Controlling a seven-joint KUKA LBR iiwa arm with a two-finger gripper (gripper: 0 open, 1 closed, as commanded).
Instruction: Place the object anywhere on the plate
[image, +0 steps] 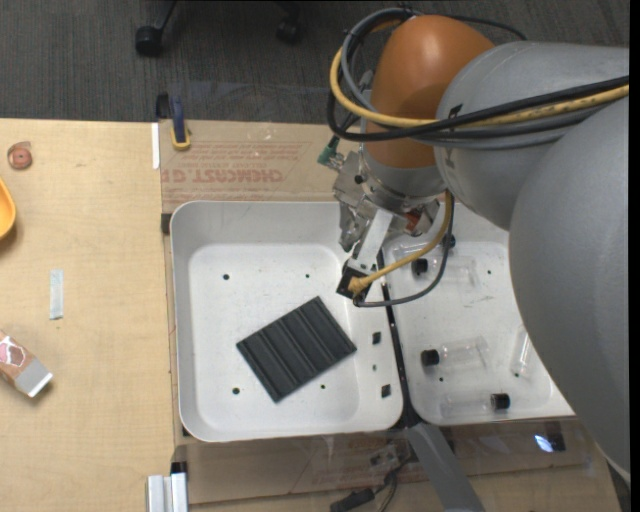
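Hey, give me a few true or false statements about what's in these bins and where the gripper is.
1. A dark ribbed plate lies in the left bin. True.
2. The plate sits square to the bin's walls. False: it lies turned at an angle.
3. The gripper hangs near the divide between the two bins. True.
4. The gripper touches the plate. False: it is apart from it, near the bin's right wall.

Reaches in from the right with the grey arm (570, 220), bulking over the whole right side | turns downward at the orange band (430, 70), far of centre, with cables (342, 85) looped around it | carries the wrist (400, 180) just below the band | hangs the gripper (350, 225) near the scene's middle, pointing down, slanted toward near-left
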